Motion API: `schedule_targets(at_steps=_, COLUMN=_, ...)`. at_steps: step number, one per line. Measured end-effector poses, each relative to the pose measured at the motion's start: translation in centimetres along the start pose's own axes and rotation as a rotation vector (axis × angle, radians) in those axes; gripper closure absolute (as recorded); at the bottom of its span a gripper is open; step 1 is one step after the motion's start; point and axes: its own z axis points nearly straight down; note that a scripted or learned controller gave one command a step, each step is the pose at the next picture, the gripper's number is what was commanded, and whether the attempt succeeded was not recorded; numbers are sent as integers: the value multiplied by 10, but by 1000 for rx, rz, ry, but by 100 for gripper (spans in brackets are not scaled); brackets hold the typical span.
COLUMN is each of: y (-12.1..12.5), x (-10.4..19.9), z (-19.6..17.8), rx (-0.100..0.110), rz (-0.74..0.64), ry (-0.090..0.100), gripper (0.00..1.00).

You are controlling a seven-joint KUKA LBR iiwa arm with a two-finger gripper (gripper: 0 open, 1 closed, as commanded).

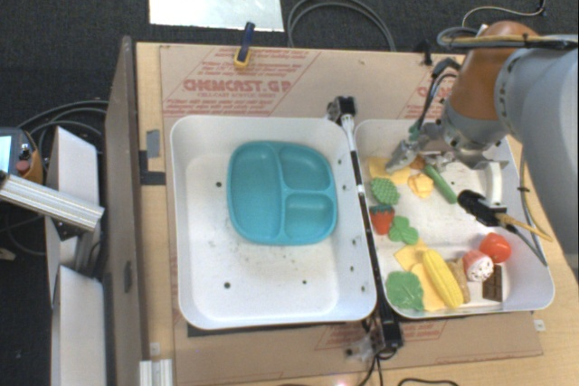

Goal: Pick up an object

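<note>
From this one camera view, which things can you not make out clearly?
- Gripper, camera view: too small and blurred to tell whether its fingers grip anything.
- Pile of toy food in the right bin: pieces overlap, so some shapes are partly hidden.
- Arm: cut off by the right edge.

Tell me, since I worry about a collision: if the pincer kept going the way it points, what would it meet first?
Likely the yellow toy piece just ahead of the pincer, at the right bin's upper left. Depth is unclear from above, so it might instead reach the bin floor beside it.
</note>
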Motion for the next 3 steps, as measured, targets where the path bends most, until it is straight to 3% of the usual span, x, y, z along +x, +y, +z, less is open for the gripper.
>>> schedule_targets(at_steps=1, y=15, x=61, z=-107, rx=-9, rz=-2, ry=2, gripper=0)
schedule_targets(at_steps=3, y=25, x=26, z=-90, rx=4, rz=9, ry=-1, gripper=0)
